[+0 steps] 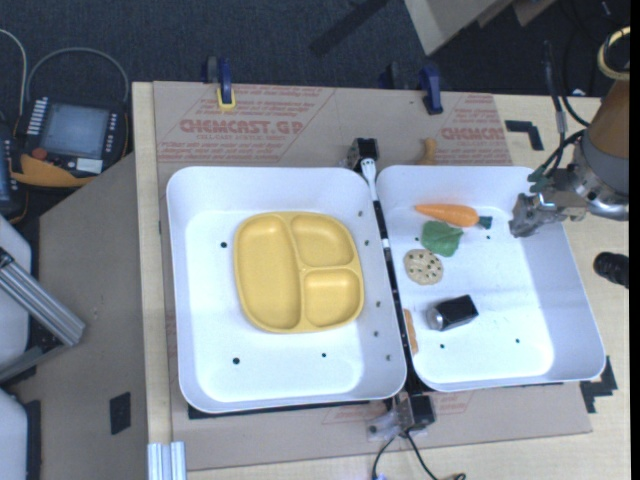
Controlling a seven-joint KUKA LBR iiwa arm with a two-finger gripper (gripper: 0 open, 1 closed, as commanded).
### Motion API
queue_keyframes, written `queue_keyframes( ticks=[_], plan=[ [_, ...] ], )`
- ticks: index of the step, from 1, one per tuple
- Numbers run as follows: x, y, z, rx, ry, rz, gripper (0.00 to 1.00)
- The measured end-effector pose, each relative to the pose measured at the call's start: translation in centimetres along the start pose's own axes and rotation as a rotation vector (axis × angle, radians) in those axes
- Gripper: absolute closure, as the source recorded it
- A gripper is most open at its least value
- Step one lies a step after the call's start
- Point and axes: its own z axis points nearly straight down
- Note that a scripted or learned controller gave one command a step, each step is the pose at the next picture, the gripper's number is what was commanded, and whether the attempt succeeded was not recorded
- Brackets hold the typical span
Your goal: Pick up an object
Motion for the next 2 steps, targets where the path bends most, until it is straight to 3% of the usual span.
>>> queue_keyframes(
  ticks=[1,2],
  plan=[
    [0.0,0.1,-1.8,0.003,0.001,-0.001,1.00],
    [4.7,-0.3,-0.8,0.010,0.005,-0.004,1.00]
  ],
)
